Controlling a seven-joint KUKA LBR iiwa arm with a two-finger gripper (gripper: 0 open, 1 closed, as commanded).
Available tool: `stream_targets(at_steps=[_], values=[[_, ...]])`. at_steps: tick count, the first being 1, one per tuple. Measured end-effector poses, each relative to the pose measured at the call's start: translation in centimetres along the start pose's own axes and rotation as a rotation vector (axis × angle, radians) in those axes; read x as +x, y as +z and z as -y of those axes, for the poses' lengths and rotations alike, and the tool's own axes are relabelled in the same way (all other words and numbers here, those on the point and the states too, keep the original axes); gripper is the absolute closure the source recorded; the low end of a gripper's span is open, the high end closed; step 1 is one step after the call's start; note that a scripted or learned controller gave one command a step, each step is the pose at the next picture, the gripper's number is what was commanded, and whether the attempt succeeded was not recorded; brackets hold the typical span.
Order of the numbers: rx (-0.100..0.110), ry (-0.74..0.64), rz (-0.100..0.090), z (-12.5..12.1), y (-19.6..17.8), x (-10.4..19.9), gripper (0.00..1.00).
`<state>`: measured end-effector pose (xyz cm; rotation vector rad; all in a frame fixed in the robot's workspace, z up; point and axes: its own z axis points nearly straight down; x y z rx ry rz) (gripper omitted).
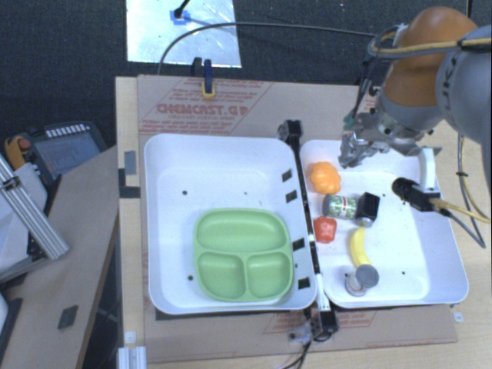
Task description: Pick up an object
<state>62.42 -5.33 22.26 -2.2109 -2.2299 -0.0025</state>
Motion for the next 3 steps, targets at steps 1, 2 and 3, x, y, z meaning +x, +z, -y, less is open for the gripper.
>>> stream_targets(at_steps=[1, 2, 3], values=[[0.001, -0.001, 0.000, 2.0, 0.4, 5.1, 1.00], [0.000, -0.001, 0.000, 2.9, 1.1, 10.5, 1.00], [-0.002, -0.002, -0.001, 3.2, -0.6, 16.5, 1.00]])
